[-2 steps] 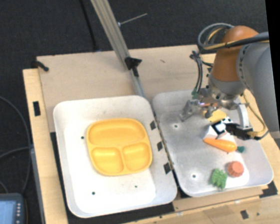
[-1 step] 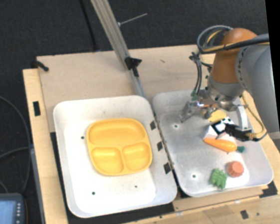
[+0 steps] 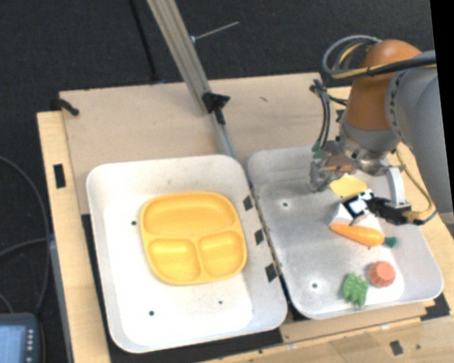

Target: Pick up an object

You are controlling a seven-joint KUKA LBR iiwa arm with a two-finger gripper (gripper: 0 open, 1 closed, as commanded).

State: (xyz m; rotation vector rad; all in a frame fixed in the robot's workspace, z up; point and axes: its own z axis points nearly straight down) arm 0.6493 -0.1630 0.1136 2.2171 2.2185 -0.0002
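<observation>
Toys sit at the near edge of the right bin (image 3: pixel 299 242): a green leafy toy (image 3: pixel 354 288) just beside a red round toy (image 3: pixel 382 274). Beyond them lies an orange carrot (image 3: pixel 358 234), level with a yellow divided plate (image 3: pixel 192 236) in the left bin (image 3: pixel 128 310). Farther back, a yellow wedge (image 3: pixel 347 186) rests beside the hand (image 3: pixel 322 175), which hangs low over the bin. Whether the hand is clenched or released cannot be told, and nothing shows in its grasp, so the pick looks undone: seizing and lifting remain.

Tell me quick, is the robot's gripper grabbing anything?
Gripper: cannot be told from here; it hangs over the far part of the right bin.
</observation>
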